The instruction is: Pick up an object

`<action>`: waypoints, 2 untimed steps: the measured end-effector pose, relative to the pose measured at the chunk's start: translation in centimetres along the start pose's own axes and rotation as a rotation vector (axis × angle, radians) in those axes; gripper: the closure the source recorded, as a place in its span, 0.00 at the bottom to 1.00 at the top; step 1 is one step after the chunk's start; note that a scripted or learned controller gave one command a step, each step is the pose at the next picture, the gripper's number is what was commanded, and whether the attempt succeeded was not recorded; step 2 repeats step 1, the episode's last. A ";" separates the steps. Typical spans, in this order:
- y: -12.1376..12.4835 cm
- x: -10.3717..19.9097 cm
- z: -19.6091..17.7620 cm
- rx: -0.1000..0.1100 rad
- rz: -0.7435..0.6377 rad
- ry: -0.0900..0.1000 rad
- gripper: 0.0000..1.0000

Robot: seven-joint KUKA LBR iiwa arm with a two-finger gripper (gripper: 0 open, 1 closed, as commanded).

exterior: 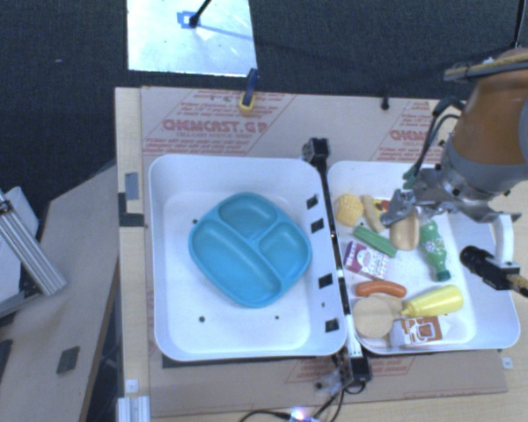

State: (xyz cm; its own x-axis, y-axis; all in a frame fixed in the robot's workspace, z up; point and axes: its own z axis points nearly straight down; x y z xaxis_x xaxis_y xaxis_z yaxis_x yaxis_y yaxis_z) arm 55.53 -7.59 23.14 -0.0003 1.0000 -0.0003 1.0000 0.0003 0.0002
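Observation:
The right bin (493,323) holds several toy foods: a yellow round piece (348,207), a green stick (373,240), a tan bread-like piece (405,233), a green bottle (435,251), a pink-and-white packet (366,260), a sausage (380,288), a tan disc (376,316), a yellow mustard bottle (433,302) and a brown carton (419,331). My gripper (401,206) hangs low over the back of this bin, just above the tan piece and next to the yellow round piece. Nothing shows between its fingers.
The left bin (172,323) holds a blue divided plate (249,248). A black divider with clips (327,236) runs between the bins. A black fitting (488,268) on the arm hangs over the right bin's right side. Cardboard lies under both bins.

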 end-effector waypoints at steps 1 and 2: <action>0.6 -0.5 1.8 0.000 0.000 0.000 1.00; 0.6 -0.5 1.8 0.000 0.000 0.000 1.00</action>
